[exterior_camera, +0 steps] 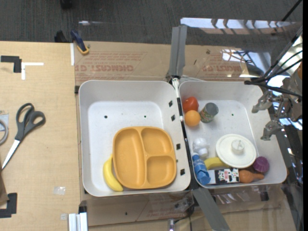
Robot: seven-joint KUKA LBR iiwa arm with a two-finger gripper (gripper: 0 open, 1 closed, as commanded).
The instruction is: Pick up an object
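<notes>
The gripper (270,117) was seen at the right rim of the right bin (250,96), fingers spread and nothing between them. No object had yet been chosen. The candidates lay crowded along that bin's left and near sides: an orange ball (192,118), a small can (209,112), a white lid (236,149). A descent onto the can was judged best, since open floor was left on its right. The divider beside the ball was to be avoided.
</notes>
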